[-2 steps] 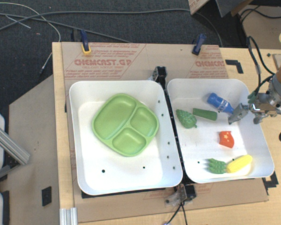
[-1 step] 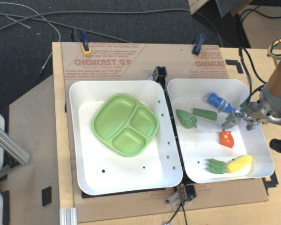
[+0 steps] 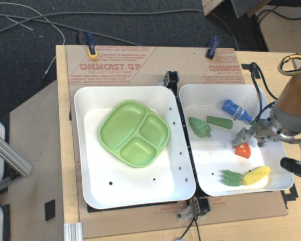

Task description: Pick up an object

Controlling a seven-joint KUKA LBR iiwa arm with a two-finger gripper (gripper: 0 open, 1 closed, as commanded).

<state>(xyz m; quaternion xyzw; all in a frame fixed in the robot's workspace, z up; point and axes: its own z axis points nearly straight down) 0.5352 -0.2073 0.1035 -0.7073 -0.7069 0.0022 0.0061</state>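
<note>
Toys lay scattered in the right bin (image 3: 271, 187) while the gripper (image 3: 247, 136) hung low among them.

Nearest the camera, a yellow corn cob (image 3: 257, 174) with a green leafy end (image 3: 232, 177) lay by the bin's front rim. Just beyond it sat a small red-orange toy (image 3: 243, 150), directly beneath the gripper; whether the gripper was clenched or released, I could not tell, and nothing was visibly held. Farther back lay a green leafy vegetable (image 3: 200, 127) beside a dark green block (image 3: 219, 122), with a blue toy (image 3: 236, 110) toward the rear. In the left bin (image 3: 90, 185) a light green divided plate (image 3: 134, 133) rested near the middle. Both bins sat on the counter (image 3: 115, 64), clamped at its far edge.
</note>
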